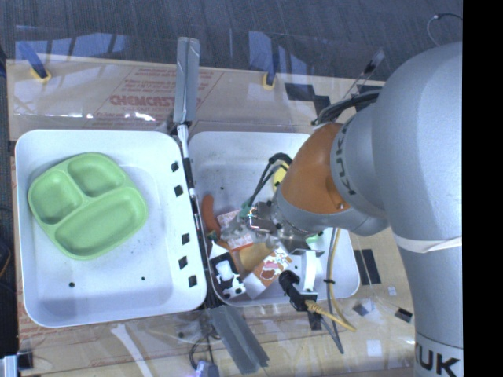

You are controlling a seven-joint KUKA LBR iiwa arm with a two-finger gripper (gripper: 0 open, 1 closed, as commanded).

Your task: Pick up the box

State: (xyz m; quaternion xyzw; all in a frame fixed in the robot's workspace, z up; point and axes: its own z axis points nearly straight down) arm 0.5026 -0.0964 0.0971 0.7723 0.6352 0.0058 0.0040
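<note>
The box, a small carton with a red and white printed face, lies tilted near the front edge of the right bin, towards its middle. Touching it on its left are a brown piece and a black and white item in the bin's front left corner; an orange-red stick lies along the left wall, with a crinkled clear wrapper just beside it.

We see the gripper low over this pile, just behind the box, under the arm's orange band. We cannot tell how its fingers stand or whether anything is between them; the wrist hides them.

We judge the step to be the reach and descent onto the box, no lift made. Next we would need the fingers centred across the box, clear of its neighbours, then a closing and a straight lift.

The left bin holds a green divided plate, well apart.
</note>
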